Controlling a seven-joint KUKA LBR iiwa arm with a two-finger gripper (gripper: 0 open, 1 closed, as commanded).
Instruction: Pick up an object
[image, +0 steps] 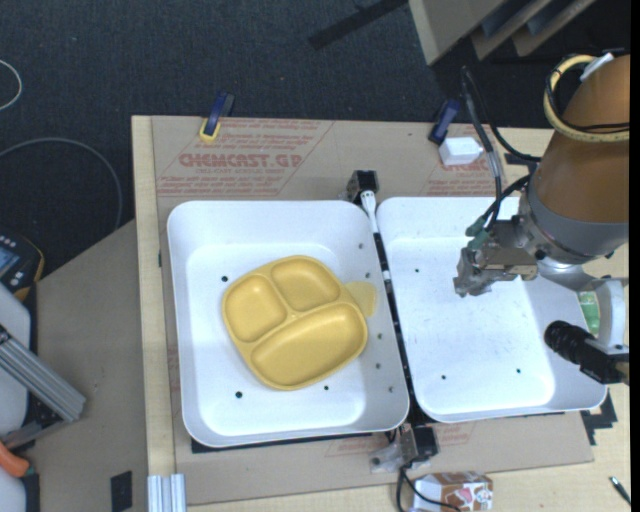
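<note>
A yellow divided plate (295, 325) with three compartments lies in the middle of the left bin (192, 300). My gripper (470, 283) hangs over the upper middle of the right bin (470, 375), well to the right of the plate and apart from it. Nothing shows under the gripper but the bin's white floor. A small green and white thing (591, 310) peeks out at the right bin's right edge, mostly hidden by the arm.
The two bins sit side by side on a cardboard sheet (250, 155). Clamps (213, 118) hold the sheet's far edge, and a small white block (461, 150) lies behind the right bin. The arm (590, 150) covers the right bin's far right corner.
</note>
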